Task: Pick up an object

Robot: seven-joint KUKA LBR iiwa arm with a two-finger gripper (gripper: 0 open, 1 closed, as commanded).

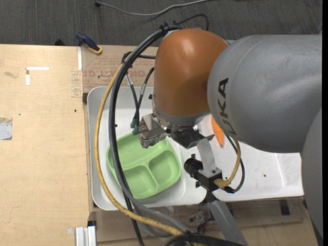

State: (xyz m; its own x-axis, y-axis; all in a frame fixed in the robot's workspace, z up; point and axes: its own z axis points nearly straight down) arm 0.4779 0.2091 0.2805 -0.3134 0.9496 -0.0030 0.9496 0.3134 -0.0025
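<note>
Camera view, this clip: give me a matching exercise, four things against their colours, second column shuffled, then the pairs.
Things:
1. tray
2. bin
3. wrist band
4. bench

Colours:
A. orange-brown
B. light wood
C. pale green
D. white

Pairs: 1-C, 2-D, 3-A, 4-B
</note>
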